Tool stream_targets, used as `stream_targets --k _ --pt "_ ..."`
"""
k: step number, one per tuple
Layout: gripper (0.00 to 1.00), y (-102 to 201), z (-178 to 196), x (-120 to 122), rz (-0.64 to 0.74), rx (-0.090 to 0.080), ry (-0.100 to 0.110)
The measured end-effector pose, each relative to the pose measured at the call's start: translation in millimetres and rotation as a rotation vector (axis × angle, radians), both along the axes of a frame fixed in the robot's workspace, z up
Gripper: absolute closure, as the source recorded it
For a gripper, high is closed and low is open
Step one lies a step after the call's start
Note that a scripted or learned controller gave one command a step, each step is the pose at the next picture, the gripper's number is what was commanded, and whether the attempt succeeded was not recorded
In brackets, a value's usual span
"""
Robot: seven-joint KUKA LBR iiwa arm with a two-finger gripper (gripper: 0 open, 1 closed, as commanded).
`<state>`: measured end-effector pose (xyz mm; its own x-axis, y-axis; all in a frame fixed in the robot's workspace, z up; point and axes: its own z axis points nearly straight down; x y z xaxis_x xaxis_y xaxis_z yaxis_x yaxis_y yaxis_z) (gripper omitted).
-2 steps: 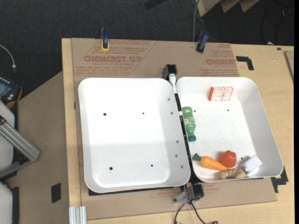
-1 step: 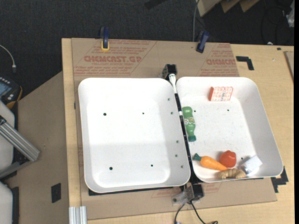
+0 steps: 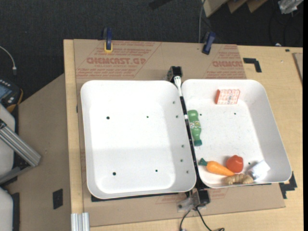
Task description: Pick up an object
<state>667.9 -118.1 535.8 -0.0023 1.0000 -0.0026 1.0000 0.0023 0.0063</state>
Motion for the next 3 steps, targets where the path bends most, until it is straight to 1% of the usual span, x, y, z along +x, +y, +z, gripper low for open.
stream_targets --k 1,2,3 --pt "1.00 75 0 -27 0.001 0.003 0.008" --pt "1.00 134 0 -54 0.001 0.003 0.008" --pt "1.00 167 0 1 0.000 0.002 0.000"
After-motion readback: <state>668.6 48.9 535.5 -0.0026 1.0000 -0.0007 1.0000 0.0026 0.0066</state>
